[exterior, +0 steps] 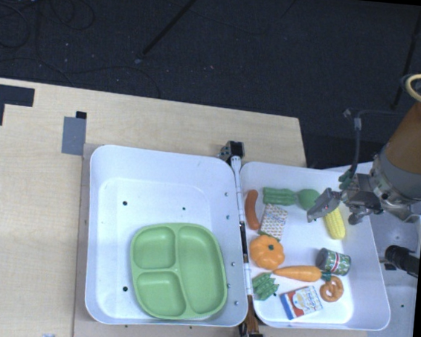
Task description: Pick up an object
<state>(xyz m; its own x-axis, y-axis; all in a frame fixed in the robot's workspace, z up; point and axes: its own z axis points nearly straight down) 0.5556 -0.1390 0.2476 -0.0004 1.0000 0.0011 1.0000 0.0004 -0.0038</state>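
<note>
Approach step: hand (329, 205) low in upper right of right bin (375, 308), fingers spread, pinching nothing, just beside corn cob (335, 223). Next: drop over cob and close. Counts: two bins, left bin (112, 176) with one green tray (178, 271); one pumpkin (267, 251), one carrot (298, 272), one can (333, 261), one pretzel (331, 290).

Green divided tray (178, 271) in left bin (112, 176), wood bench (27, 204), dark floor (171, 40)
</note>
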